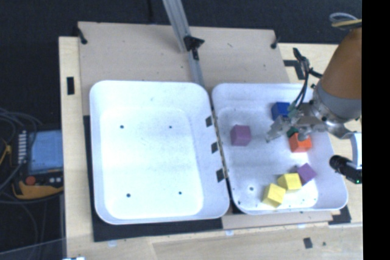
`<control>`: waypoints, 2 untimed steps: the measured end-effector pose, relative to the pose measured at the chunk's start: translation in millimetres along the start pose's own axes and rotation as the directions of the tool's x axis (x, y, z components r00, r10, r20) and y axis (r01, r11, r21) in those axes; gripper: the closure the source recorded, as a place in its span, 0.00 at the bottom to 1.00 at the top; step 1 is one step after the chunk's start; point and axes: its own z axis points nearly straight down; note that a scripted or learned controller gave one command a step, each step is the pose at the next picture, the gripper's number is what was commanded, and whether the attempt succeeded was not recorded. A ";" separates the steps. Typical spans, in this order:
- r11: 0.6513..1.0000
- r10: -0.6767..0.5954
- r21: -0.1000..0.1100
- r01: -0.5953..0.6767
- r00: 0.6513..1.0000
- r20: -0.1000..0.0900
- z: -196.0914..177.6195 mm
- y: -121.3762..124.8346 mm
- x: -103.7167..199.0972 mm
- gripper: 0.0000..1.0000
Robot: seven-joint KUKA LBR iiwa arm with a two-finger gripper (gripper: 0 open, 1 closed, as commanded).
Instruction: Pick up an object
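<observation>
The right bin [244,97] holds several small blocks. A purple cube [241,135] lies near its left side, a blue block [280,109] toward the back, and an orange block [300,143] to the right of the middle. Two yellow blocks [289,181] [274,194] and a small purple one [306,172] sit near the front. My gripper [291,128] hangs low over the bin between the blue and orange blocks, right beside the orange one. The wrist hides how its fingers stand.
The left bin [109,100] lies beside the right one, with black clips [214,146] along their shared edge. A slanted metal pole [173,3] rises behind the bins. A blue device with cables [46,152] sits at the far left.
</observation>
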 end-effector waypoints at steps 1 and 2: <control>1.000 0.000 0.001 0.000 1.000 -0.001 44.7 -6.9 0.5 0.00; 1.000 0.003 0.000 -0.003 1.000 -0.001 88.9 -0.4 0.6 0.00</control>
